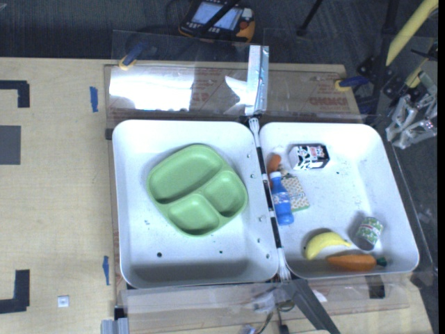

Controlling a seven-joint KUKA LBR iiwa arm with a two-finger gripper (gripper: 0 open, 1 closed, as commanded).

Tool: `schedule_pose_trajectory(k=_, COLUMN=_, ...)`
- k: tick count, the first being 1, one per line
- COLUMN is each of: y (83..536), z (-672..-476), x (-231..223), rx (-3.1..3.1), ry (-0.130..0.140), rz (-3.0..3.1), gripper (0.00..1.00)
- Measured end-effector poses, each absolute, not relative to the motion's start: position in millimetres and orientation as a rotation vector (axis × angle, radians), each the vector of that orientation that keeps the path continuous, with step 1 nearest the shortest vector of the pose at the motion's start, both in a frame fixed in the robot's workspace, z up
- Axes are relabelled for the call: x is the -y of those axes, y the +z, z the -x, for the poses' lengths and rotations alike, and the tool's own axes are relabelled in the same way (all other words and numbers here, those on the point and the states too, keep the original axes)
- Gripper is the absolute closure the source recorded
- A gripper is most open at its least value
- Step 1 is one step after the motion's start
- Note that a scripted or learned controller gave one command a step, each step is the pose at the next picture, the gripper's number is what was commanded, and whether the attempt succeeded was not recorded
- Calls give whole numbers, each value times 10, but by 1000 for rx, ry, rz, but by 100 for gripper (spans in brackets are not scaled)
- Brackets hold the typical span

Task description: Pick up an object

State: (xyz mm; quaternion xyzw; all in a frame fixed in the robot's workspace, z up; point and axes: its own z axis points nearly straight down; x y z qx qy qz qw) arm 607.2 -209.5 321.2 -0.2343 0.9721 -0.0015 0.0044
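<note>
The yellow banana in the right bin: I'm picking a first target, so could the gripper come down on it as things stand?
Probably yes. The yellow banana lies uncovered in the right white bin, open from above. An orange carrot touches its near side and a small green can stands close, leaving tight finger room.

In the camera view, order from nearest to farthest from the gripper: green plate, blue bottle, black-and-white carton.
Gripper at right edge:
1. Black-and-white carton, right bin, rear.
2. Blue bottle, same bin's left side.
3. Green plate, left bin.
</note>
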Motion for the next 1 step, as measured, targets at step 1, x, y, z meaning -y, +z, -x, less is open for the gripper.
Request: schedule_pose_trajectory(k=1, y=3043, z=-6627, x=2089, rx=-2965, ry=-4, rz=1004, gripper=100)
